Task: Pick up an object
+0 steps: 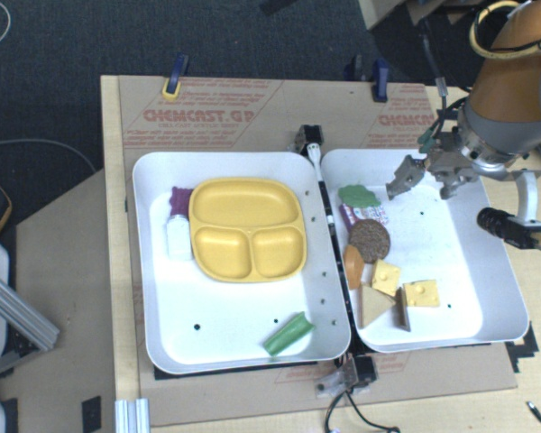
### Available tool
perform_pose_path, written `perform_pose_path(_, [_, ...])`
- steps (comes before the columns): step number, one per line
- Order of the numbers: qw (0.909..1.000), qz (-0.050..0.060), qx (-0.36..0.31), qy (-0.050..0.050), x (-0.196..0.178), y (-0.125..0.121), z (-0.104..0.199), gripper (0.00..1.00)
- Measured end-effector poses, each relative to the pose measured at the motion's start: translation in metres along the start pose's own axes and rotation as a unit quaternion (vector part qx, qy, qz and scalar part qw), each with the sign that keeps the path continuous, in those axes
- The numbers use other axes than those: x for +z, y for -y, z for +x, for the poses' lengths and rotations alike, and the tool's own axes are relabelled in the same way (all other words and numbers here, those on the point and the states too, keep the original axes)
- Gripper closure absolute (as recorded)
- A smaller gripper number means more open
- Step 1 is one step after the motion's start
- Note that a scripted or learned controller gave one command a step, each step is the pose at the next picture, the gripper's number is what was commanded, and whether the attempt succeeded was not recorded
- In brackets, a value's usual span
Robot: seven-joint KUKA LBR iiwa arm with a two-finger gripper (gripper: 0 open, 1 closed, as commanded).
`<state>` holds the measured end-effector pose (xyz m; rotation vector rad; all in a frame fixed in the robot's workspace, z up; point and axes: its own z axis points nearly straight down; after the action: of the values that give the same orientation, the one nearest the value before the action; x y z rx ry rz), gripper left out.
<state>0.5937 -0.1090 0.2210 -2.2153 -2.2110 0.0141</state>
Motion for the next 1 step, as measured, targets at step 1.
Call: perform_pose_path(1, [1.0000,-0.007,-0.001,0.001,-0.0084,-0.0024,0.0001,0.00])
